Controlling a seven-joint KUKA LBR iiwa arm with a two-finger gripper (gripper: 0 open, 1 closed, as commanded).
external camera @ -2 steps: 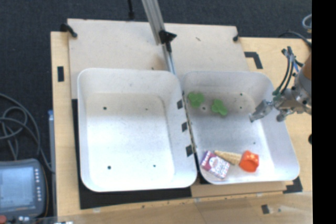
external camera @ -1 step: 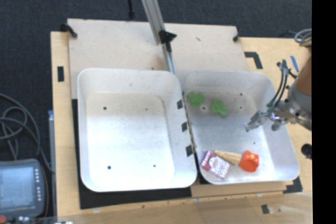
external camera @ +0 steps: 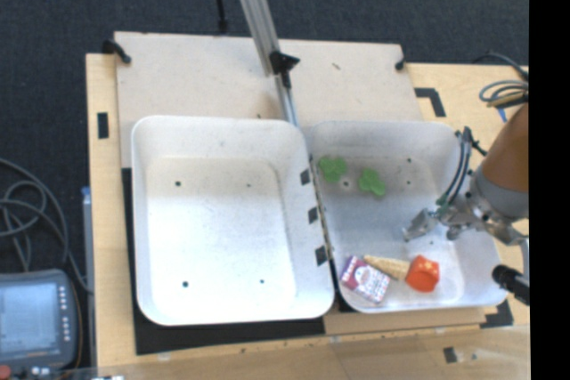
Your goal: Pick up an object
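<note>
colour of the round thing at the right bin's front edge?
Red-orange, plain, no pattern; seen in the camera view.

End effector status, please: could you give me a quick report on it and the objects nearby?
End effector over right bin, nothing held. Red object just below it, beside cone. Path clear.

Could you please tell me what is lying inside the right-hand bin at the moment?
The right bin holds two green pieces, a small purple-and-white packet, a tan cone and a red-orange object. The claw covers part of the floor.
</note>
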